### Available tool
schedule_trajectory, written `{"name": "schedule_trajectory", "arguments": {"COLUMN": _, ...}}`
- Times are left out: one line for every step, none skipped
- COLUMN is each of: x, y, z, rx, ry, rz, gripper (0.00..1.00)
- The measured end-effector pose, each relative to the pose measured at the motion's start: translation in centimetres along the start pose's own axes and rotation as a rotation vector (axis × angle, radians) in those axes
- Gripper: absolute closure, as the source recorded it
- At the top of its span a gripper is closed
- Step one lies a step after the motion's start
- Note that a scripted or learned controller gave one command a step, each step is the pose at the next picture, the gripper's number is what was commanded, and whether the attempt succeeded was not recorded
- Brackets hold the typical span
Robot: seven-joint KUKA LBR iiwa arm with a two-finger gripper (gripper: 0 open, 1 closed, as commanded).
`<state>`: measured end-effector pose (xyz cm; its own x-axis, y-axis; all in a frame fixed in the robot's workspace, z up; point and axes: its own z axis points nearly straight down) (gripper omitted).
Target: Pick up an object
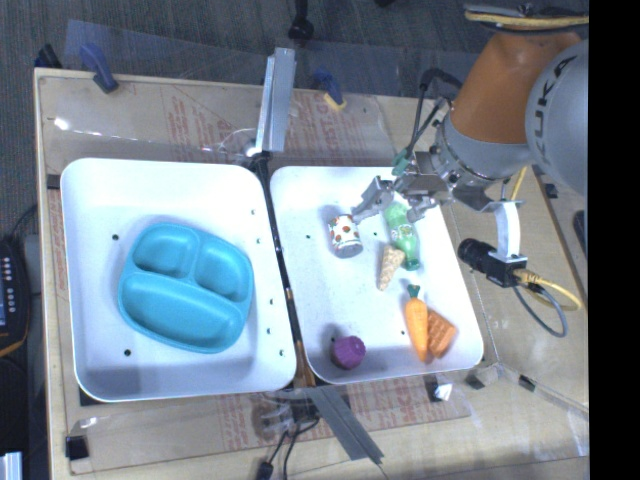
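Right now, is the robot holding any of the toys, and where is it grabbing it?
Nothing is held. The gripper hangs open over the right bin, just above the green bottle, with nothing between its jaws.

Single fixed camera above bench (150, 108), looking down at a slant; both bins (90, 268) in frame.

The tool (398, 200) covers the far end of the green bottle (404, 236) in the right bin (300, 268), so whether anything sits between its fingers cannot be told, and the pattern on the small white cup (345, 235) is too small to make out.
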<state>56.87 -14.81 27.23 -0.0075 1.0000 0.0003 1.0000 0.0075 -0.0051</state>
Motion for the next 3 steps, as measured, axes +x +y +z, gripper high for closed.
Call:
{"name": "schedule_trajectory", "arguments": {"x": -1.8, "y": -3.8, "z": 18.2, "rx": 0.000, "ry": 0.001, "rz": 0.000, "gripper": 0.00}}
{"name": "schedule_trajectory", "arguments": {"x": -3.9, "y": 4.5, "z": 18.0, "rx": -0.003, "ry": 0.000, "rz": 0.001, "gripper": 0.00}}
{"name": "schedule_trajectory", "arguments": {"x": -3.8, "y": 4.5, "z": 17.0, "rx": -0.001, "ry": 0.001, "rz": -0.003, "gripper": 1.00}}
